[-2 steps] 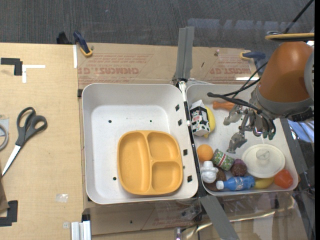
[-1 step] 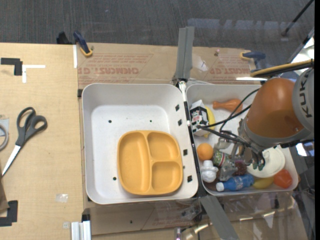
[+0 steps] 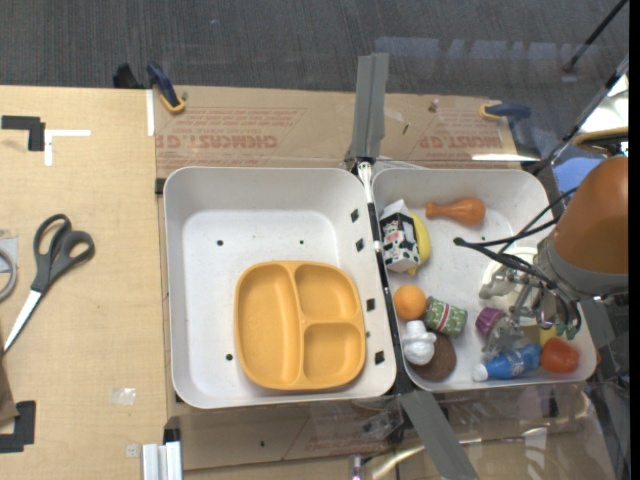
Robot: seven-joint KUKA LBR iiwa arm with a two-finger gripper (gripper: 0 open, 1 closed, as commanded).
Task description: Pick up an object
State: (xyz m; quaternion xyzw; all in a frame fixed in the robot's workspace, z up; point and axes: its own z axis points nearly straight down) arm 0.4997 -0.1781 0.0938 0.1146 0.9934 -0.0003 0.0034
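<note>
Nothing is lifted yet: the pincer hangs low in the right bin, among toys near the blue bottle; its opening I cannot tell.

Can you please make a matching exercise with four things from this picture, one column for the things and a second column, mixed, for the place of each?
Things:
1. yellow divided plate
2. scissors
3. orange drumstick toy
4. blue bottle

Places:
A. near edge of the right bin, beside a red item
B. on the bench, left of both bins
C. far end of the right bin
D. in the left bin

Pairs: 1-D, 2-B, 3-C, 4-A
</note>
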